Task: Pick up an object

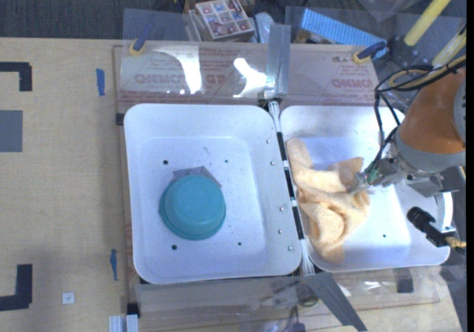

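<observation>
Arm (pixel 433 127) in from the right, gripper (pixel 368 177) down in the right bin (pixel 385 245), tip on the tan cloth's (pixel 324 193) right edge. Can't tell the claw's state. Cloth bunched along the bin's left side. Teal bowl (pixel 192 207) upside down in the left bin (pixel 148 138).

Grey arm (pixel 437 127) with orange band reaching from right, gripper (pixel 368 178) pointing down-left, low

crumpled tan cloth (pixel 324 197), right bin's left side, teal bowl (pixel 193 207), left bin
</observation>
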Controlling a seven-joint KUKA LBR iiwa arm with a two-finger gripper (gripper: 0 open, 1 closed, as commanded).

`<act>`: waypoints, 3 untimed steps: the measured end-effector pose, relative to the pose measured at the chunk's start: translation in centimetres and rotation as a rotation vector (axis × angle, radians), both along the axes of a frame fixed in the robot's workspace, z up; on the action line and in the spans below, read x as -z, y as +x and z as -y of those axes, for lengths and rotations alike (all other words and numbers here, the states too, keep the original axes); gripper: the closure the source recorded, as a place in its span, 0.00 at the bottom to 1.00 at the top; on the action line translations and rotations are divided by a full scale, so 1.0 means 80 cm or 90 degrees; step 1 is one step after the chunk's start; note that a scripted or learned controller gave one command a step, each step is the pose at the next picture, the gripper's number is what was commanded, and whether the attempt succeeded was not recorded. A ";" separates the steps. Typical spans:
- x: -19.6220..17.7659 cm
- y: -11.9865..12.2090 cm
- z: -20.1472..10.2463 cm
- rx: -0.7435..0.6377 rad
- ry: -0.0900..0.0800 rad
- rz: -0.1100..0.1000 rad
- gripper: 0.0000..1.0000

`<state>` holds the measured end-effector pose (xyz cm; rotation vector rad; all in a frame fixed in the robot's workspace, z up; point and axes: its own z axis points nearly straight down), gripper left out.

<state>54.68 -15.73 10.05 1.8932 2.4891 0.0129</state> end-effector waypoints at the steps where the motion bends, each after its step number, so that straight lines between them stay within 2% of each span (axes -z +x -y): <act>1: -0.154 0.064 -0.078 -0.037 0.000 -0.008 1.00; 2: -0.141 0.111 -0.128 -0.348 -0.004 -0.006 1.00; 3: -0.203 0.142 -0.153 -0.174 -0.002 -0.006 1.00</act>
